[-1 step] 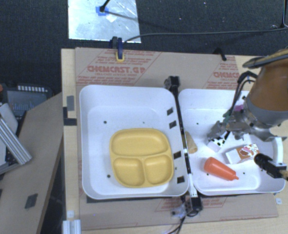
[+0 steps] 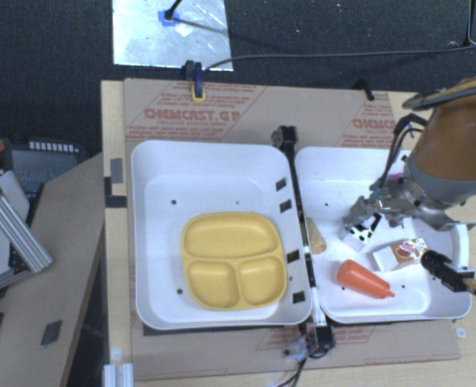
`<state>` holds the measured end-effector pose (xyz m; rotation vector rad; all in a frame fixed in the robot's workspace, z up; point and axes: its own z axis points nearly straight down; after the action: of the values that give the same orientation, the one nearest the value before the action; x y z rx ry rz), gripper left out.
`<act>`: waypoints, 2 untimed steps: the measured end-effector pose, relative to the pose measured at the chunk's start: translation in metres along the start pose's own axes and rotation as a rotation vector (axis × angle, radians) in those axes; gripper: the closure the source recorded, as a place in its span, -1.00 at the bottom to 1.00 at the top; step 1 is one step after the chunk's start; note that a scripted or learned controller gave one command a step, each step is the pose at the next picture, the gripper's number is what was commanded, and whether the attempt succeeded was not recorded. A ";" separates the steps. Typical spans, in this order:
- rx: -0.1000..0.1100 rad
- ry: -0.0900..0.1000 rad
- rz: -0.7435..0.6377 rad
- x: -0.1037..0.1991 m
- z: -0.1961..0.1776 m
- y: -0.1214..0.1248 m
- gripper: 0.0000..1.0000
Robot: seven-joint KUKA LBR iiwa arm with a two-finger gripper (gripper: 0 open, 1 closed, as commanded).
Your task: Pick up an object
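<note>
Dark carpet surrounded a bench topped with brown cardboard (image 2: 222, 107), on which two shallow white bins sat side by side. Inside the left bin (image 2: 153, 176) lay a yellow plastic plate with three compartments (image 2: 233, 260). From the right, the grey arm with its orange band (image 2: 456, 139) reached over the right bin (image 2: 327, 176). Its gripper (image 2: 365, 214) hung above a small black-and-white object (image 2: 361, 233); whether it gripped anything could not be told. Nearby lay an orange plastic carrot (image 2: 365, 280) and a white-and-orange packet (image 2: 401, 253).
</note>
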<state>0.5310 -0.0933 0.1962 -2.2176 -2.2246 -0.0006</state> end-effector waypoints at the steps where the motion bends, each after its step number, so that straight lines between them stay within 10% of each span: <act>1: 0.004 0.000 0.002 0.006 0.059 -0.007 -1.00; 2: -0.012 -0.013 0.011 -0.002 0.107 -0.004 -1.00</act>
<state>0.5269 -0.0952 0.0889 -2.2429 -2.2248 0.0008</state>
